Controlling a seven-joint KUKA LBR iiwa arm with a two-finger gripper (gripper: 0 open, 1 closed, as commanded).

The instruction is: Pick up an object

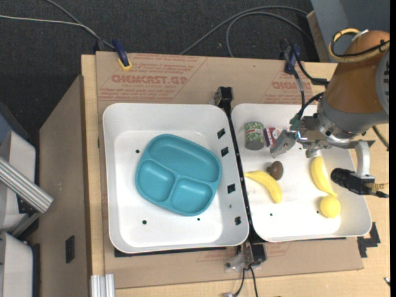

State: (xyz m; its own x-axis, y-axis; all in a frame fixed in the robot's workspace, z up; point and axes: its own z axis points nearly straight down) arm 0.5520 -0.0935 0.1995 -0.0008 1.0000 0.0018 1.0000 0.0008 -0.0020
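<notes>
You cannot tell from above whether the gripper (pixel 286 140) has anything in it, since its tips are small and blurred against the right bin (pixel 297 232). The arm (pixel 357 79) runs off the right edge, so you lose its upper part, and it covers the bin's far right corner. The small item (pixel 270 135) beside the green can (pixel 253 135) is too blurred and half hidden by the gripper for you to name.
</notes>
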